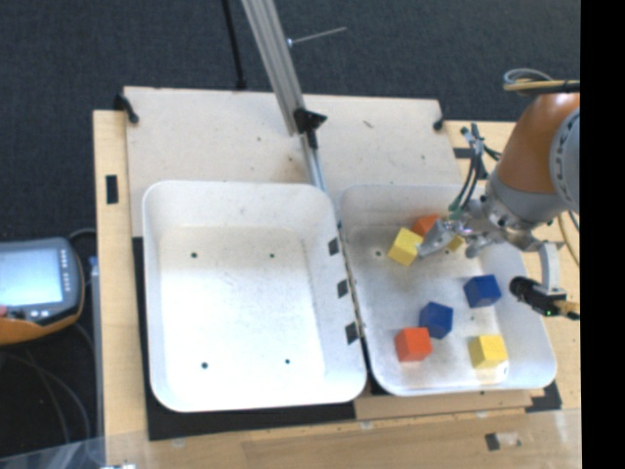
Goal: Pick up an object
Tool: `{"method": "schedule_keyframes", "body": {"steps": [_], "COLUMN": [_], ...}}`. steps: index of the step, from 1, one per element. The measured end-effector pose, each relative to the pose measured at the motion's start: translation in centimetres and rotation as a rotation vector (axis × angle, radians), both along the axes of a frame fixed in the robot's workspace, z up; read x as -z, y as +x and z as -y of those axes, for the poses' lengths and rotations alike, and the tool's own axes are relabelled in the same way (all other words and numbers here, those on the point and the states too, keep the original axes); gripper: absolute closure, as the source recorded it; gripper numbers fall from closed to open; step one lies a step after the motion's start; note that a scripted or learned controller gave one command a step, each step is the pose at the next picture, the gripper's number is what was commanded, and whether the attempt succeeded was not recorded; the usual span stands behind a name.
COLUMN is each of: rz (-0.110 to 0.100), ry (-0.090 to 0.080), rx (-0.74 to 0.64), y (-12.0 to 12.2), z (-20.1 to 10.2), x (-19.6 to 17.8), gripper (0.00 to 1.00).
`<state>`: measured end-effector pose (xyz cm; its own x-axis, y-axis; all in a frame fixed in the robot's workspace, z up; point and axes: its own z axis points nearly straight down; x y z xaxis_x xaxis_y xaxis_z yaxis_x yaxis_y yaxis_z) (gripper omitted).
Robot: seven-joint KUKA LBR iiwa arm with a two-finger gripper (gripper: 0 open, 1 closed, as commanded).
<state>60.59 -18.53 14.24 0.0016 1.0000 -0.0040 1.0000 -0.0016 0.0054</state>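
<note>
Two-finger metal gripper low in right white plastic bin, beside small yellow cube, far-left; can't tell grip state. Risk: nudges cube away w/o grasping.

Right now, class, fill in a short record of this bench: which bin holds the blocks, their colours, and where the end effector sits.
left bin: no blocks seen in it
right bin: holds all the blocks
yellow blocks: one by the end effector, one near the front right corner
blue blocks: two, and
orange blocks: one at front, one partly hidden behind the end effector
end effector: low over the right bin, next to the upper yellow block
grip: cannot tell
</note>
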Motion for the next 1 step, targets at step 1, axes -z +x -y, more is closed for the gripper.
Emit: {"method": "schedule_keyframes", "body": {"steps": [1], "rz": [0.004], "ry": [0.004], "rx": [-0.011], "y": [6.98], "z": [-6.42], "x": [-2.18], "gripper": [0.00]}}
